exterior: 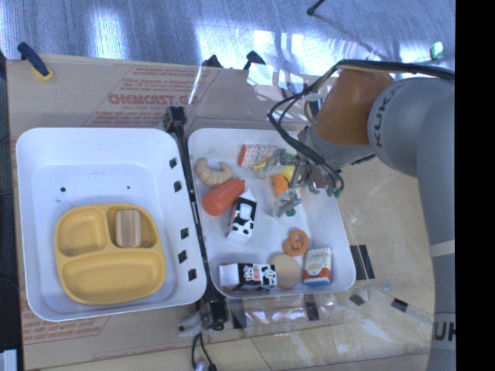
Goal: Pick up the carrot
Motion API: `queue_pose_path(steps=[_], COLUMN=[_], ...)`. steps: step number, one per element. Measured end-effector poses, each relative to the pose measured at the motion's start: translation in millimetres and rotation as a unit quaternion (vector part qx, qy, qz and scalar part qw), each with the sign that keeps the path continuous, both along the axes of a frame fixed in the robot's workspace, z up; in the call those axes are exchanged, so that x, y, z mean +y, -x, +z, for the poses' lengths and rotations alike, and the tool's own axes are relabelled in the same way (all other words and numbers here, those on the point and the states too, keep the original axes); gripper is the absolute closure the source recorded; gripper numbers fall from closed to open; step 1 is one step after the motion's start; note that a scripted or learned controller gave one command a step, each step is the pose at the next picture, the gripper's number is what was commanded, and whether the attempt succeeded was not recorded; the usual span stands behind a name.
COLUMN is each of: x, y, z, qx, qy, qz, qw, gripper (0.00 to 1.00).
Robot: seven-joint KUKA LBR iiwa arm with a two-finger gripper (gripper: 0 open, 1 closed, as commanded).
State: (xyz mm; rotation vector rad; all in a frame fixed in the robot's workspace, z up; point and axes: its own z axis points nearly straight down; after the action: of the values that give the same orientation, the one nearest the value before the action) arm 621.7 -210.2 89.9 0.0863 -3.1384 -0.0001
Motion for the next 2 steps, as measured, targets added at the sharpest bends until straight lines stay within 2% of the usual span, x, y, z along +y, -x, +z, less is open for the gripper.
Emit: queue_pose_path(steps=[1,2], x=[2.4,29.5], y=[-4.5,5.4], z=[15.4,56.7], qx=[-0.005,-0.004], qy=[0.0014,0.0005], qz=[0.005,-0.02], qw=[1.0,0.9998], gripper=[1.0,1.0])
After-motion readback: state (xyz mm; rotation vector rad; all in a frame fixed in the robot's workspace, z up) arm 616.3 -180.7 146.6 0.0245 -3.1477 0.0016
